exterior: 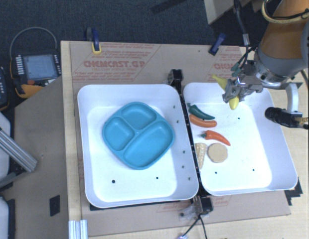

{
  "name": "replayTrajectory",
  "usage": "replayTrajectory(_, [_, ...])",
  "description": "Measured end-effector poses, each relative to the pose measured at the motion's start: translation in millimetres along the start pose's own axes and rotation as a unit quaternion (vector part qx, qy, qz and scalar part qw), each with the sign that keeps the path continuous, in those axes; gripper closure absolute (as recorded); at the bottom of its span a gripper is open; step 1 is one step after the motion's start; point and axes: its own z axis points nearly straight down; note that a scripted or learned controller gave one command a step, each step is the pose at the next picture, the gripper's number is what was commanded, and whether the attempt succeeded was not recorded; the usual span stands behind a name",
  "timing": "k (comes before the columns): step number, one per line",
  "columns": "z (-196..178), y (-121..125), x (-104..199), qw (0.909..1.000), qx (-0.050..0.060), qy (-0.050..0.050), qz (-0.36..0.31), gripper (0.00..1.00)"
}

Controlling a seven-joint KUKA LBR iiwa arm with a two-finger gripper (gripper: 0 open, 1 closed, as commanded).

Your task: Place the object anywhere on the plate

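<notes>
your grey two-finger gripper (236,94) hangs over the far part of the right shallow white bin (274,148), and a small yellow banana-shaped toy (233,102) sits pinched between its fingers, with only its lower end poking out below them, so the pincer looks closed on that piece. you can judge it lifted clear of the bin floor, which makes sense if it is meant for the blue three-compartment plastic plate (138,134) lying in the middle of the left shallow white bin (94,183), well apart to the left. the plate sits flat with all compartments bare, so any landing spot would serve. below the gripper, a dark green pepper toy (201,112), two orange-red pepper toys (217,137), a round tan cookie-like disc (218,153) and a pale wedge (200,154) remain near the bin's left wall.
</notes>
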Motion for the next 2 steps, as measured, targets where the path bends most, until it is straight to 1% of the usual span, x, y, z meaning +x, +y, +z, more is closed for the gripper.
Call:
replayTrajectory(1, [-1, 8, 49, 1.0000, 0.000, 0.000, 0.000, 1.00])
replayTrajectory(2, [5, 19, 95, 1.0000, 0.001, 0.000, 0.000, 1.00])
